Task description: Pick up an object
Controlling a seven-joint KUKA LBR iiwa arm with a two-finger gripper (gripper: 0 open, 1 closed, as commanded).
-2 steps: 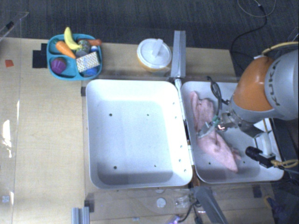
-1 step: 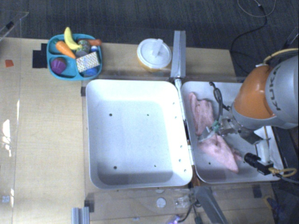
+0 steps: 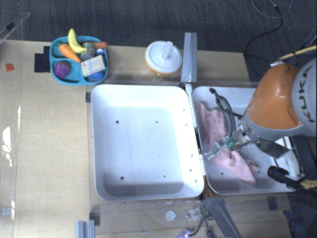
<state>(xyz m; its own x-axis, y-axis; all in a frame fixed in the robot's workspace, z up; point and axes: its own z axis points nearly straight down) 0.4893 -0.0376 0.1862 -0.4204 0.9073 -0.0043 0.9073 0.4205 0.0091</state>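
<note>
A pink cloth point(image 3: 218, 133) lies crumpled in the right bin point(image 3: 233, 187), stretching from its back left down toward its front middle. My gripper point(image 3: 221, 148) hangs low over the cloth's middle, right at the fabric. The arm's orange band and grey wrist point(image 3: 275, 105) cover the right half of that bin. Whether the cloth is between the fingers is hidden from this angle.
The left bin point(image 3: 143, 138) stands beside the right one, divided by their touching rims. Behind the bins sit a blue tray of toy food point(image 3: 79, 59) and a white lidded cup point(image 3: 163, 57). A metal post point(image 3: 189, 58) rises between the bins at the back.
</note>
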